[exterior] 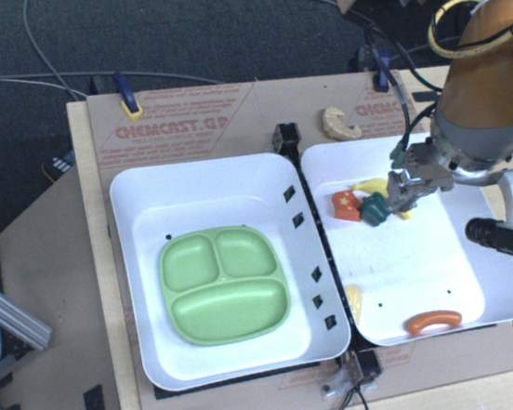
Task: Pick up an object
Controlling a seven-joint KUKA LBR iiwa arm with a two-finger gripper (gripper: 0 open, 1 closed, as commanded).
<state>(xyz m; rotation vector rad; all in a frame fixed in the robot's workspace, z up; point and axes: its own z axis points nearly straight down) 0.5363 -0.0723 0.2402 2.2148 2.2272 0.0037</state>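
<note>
The jaws (403,191) sit low in the upper part of the right bin (456,300), and whether they are open or closed cannot be told from this slanted view, since the metal wrist block covers them. Just at their tip lies a small cluster of toys: a dark green piece (374,211) touching or nearly touching the jaws, a red block (346,204) beside it on the left, and a yellow piece (369,186) partly hidden behind both. Nothing can be seen clearly held between the fingers.

Behind the jaws the grey arm (479,114) rises toward the right, its orange band (492,20) near the top corner.

Farther out in the same bin, an orange sausage-shaped toy (433,321) rests against the near wall, and a small pale yellow bit (354,301) lies by the left wall. The left bin (139,205) holds a green divided plate (224,283), lying flat with three compartments.

On the worktop (105,266) behind the bins, a tan curved piece (340,124) sits apart from everything else, near a blue clamp (127,96) line at the far edge.
</note>
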